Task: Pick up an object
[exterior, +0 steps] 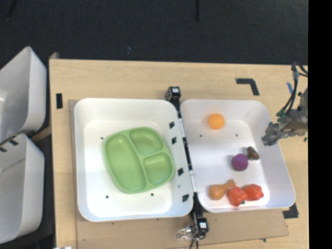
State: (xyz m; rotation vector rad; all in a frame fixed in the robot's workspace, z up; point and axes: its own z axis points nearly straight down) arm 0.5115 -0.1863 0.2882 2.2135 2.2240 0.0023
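The right bin point(270, 175) holds several small items. An orange ball point(216, 121) lies near its far side. A purple ball point(239, 162) sits mid-bin with a small brown piece point(252, 153) touching its right. Along the near wall lie an orange gourd-shaped toy point(220, 190) and a red toy point(245, 194) side by side. My gripper point(271, 136) hangs over the right bin's right rim, to the right of the brown piece and apart from every item. Nothing shows in its grasp.
The left bin point(85, 191) carries a green divided plate point(139, 160). A black-clipped divider point(182, 154) runs between the bins. White containers point(21, 92) stand off the bench to the left. Cables point(294, 87) trail at the right edge.
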